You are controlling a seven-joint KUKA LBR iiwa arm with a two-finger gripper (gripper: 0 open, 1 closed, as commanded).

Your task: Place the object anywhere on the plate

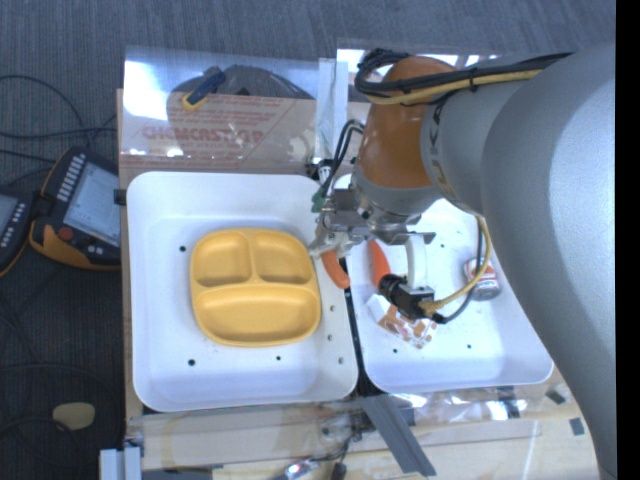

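The gripper [335,240] hangs over the rim between bins, orange object [337,271] just beneath, grasp impossible to tell, so carry it left above the yellow plate [255,286] before releasing.

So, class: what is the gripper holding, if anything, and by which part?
It cannot be told: the gripper sits over the bins' shared edge, beside an orange object.

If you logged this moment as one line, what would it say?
arm: over divide between bins | gripper: near orange object at right bin's left edge | plate: in left bin, nothing on it | placement: not done
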